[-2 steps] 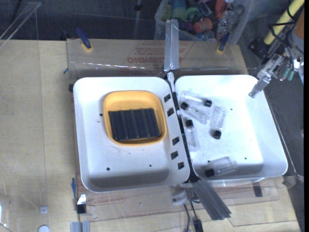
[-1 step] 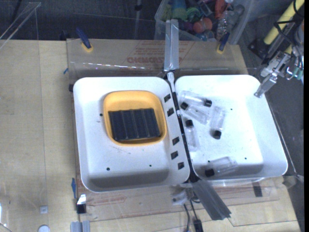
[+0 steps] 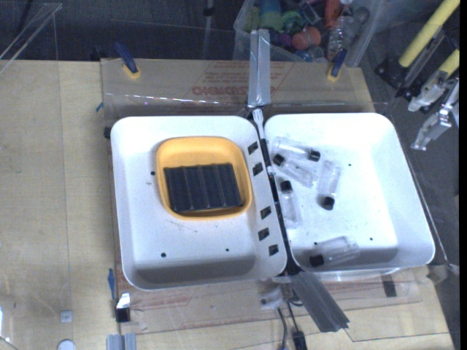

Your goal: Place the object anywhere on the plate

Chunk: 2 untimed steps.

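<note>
Two white bins, left bin (image 3: pixel 131 195) holding yellow plate (image 3: pixel 168 155), right bin (image 3: pixel 379 195) holding clear vials (image 3: pixel 295 155), tool (image 3: pixel 430 126) state unclear.

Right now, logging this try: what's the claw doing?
Claw: at the right edge, off the bins, nothing visible in it; open or shut cannot be told.

Faint red lettering runs across the clear plastic sheet (image 3: pixel 226 86) lying on the tabletop (image 3: pixel 44 195) behind the two bins, but it is too blurred and small to make out, and no other text is legible.
</note>
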Motion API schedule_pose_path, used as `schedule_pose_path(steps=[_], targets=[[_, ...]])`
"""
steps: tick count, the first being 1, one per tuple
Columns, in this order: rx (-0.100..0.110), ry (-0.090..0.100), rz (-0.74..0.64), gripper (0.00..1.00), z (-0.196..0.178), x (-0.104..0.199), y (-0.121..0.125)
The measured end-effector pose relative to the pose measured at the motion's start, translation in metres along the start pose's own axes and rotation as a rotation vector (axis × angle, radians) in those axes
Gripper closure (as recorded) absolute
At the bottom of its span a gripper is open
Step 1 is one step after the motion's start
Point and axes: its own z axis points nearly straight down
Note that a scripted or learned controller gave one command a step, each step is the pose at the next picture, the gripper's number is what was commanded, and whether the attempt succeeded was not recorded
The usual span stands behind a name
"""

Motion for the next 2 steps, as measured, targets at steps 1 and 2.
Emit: schedule_pose_path(steps=[1, 2], targets=[[-0.001, -0.001, -0.317, 0.00, 0.006, -0.006, 0.003], [-0.002, 0.006, -0.239, 0.00, 0.040, -0.001, -0.002]])
